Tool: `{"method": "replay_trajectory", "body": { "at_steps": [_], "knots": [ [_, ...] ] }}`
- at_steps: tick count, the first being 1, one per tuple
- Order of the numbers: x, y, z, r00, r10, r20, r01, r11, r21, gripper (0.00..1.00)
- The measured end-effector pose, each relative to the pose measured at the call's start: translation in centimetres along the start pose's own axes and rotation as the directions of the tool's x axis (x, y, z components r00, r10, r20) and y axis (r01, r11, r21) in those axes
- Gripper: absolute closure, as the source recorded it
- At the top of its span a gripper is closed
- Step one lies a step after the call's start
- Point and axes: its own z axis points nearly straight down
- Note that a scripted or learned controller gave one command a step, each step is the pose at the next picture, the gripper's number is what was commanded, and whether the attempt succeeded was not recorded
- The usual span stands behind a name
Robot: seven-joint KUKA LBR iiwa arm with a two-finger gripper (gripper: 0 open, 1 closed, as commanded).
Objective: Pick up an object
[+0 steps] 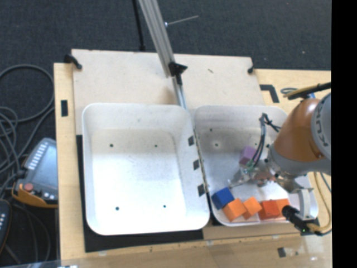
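Blocks lie clustered at the near end of the right bin (223, 119): a blue block (222, 197) by the dividing wall, two orange blocks (236, 209) (252, 206) just beside it, a red-orange block (271, 208) further right, and a purple block (247, 155) set apart, higher up the bin floor. Any of these would serve as my object.

My tool (254, 175) sits low in that bin, between the purple block and the orange row. I cannot tell how its jaws stand; the wrist and cabling crowd that spot, and I see nothing between them.

The left bin (139, 113) lies alongside on the surface (162, 77), with a slanted aluminium rail (159, 29) rising behind both.

My worry from here: the blocks near the front are packed touching, so a descent there could land on an edge and shove the row against the bin wall rather than close around one piece. The purple block looks the cleaner target, though a misjudged approach may simply nudge it away.
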Motion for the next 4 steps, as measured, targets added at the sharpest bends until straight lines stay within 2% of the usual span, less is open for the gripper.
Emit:
{"method": "replay_trajectory", "body": {
  "at_steps": [1,2,3,4],
  "knots": [
    [0.2,7.9,0.0,1.0,-0.009,-0.001,0.009,1.0,-0.005,0.0],
    [3.4,13.6,0.0,1.0,-0.011,-0.002,0.011,1.0,-0.004,0.0],
    [4.4,16.7,0.0,1.0,-0.008,-0.002,0.008,1.0,-0.002,0.0],
    [4.2,16.6,-1.1,1.0,-0.013,0.002,0.013,1.0,-0.001,1.0]
  ]
}}
